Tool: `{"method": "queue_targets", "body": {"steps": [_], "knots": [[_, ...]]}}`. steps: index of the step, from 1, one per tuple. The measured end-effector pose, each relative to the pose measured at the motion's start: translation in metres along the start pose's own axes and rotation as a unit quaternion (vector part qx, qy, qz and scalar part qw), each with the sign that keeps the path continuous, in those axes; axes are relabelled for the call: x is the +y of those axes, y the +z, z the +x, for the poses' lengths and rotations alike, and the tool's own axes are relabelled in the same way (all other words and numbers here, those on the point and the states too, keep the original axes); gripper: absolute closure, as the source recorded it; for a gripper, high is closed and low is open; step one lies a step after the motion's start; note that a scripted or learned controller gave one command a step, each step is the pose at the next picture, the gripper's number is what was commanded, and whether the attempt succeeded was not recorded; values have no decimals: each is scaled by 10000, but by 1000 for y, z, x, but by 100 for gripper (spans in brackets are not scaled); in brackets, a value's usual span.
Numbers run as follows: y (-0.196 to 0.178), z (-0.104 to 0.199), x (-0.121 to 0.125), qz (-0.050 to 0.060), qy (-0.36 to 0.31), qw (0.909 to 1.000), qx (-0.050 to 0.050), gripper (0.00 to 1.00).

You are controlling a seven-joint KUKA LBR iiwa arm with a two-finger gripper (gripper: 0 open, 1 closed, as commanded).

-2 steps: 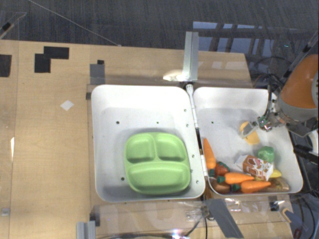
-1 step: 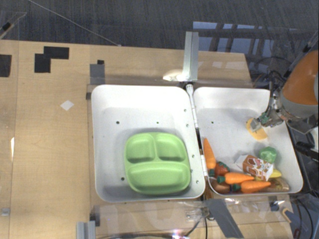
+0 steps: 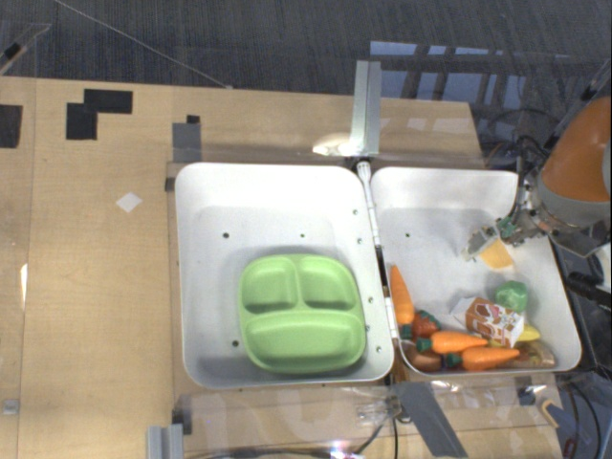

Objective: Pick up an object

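Note:
In the right bin (image 3: 430, 208), my gripper (image 3: 494, 236) reaches in from the right, low over the bin's middle right. Directly under its tip lies a small yellow wedge (image 3: 497, 256), touching or nearly touching it; I cannot tell whether it is gripped. Toys are heaped along the bin's front: an upright carrot (image 3: 402, 295) by the left wall, two more carrots (image 3: 460, 340) lying flat, a printed snack box (image 3: 491, 321) and a green toy (image 3: 513, 295). The orange band of the arm (image 3: 583, 161) hangs over the bin's right rim.
The left bin (image 3: 220, 208) holds a green divided plate (image 3: 301, 312) towards its front. A metal post (image 3: 366, 108) stands behind the seam between the bins. The back half of the right bin is bare white floor.

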State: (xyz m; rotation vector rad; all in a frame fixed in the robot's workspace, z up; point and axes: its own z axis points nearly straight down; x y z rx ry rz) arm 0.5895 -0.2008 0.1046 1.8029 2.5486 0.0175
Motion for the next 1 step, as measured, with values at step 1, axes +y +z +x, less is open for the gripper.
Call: {"method": "queue_targets", "body": {"steps": [1], "knots": [[13,-6,6,77,1018,9948,20,0]]}}
